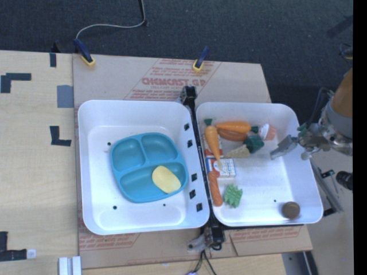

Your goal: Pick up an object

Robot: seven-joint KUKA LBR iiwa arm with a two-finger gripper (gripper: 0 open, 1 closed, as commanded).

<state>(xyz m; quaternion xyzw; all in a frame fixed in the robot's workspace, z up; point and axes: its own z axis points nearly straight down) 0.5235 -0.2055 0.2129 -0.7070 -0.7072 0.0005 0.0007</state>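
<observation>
1. A cardboard sheet (166, 82) covers the bench, held by two yellow clamps (86, 57); on it sit two white bins.
2. Left bin (97, 165): one blue divided plate (143, 162) carrying one yellow lump (166, 179).
3. Right bin (287, 182): three toy carrots (212, 141), one green leafy piece (233, 195), one brown round piece (291, 209), one small card (225, 168).
4. The gripper (287, 146) hovers over the right bin's right side, holding nothing; how far its fingers are parted I cannot tell.
</observation>
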